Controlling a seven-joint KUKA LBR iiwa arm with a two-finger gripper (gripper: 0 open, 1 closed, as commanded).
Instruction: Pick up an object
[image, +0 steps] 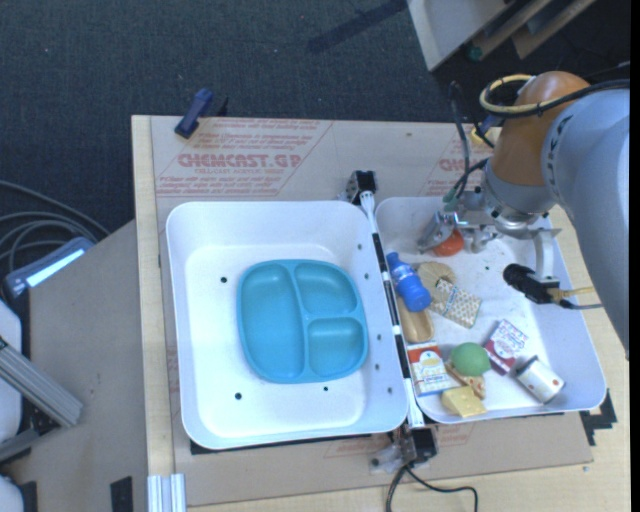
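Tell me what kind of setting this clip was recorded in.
Probably a robotics lab bench for pick trials: two white bins on a cardboard-covered bench, a robot arm, loose cables nearby.

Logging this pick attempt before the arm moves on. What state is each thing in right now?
Gripper: low in the right bin, at an orange item; grasp not clear.
Blue bottle: lying on its side.
Blue tray: flat in the left bin, compartments up.
Green ball: resting among packets.
White cylinder: lying down.

Tan printed-cardboard tabletop carries two shallow white plastic bins side by side: left bin, right bin. Small blue clip-like object lies at its back-left edge.
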